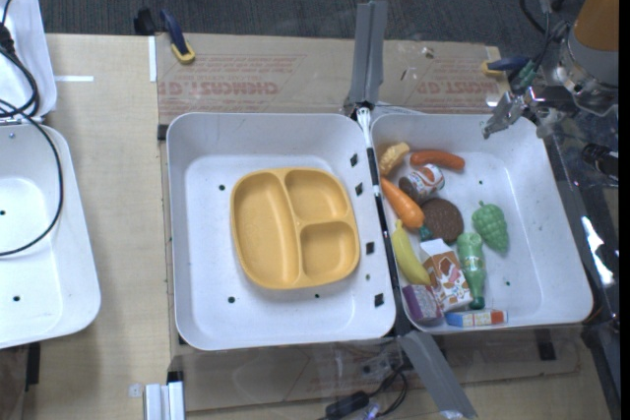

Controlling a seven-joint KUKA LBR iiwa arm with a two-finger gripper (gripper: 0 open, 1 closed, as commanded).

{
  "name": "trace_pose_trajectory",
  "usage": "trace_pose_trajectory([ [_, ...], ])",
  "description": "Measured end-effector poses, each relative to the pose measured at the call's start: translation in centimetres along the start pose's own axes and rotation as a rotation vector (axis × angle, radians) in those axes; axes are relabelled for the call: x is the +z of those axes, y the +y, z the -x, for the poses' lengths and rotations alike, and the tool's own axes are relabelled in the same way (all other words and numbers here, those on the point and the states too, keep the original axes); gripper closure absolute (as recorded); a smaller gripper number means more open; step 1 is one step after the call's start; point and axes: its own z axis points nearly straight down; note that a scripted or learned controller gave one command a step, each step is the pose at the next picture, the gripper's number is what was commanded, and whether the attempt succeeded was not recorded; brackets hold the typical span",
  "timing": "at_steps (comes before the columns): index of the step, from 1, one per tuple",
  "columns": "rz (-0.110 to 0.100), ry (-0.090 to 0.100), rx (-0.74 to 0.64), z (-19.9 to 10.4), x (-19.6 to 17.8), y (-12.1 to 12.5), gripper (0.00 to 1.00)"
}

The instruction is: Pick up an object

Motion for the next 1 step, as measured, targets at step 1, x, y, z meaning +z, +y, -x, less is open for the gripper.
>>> trace_pose_trajectory([
  [1,0.003,-0.001,-0.216,-3.56,12.55,1.51,0.0],
])
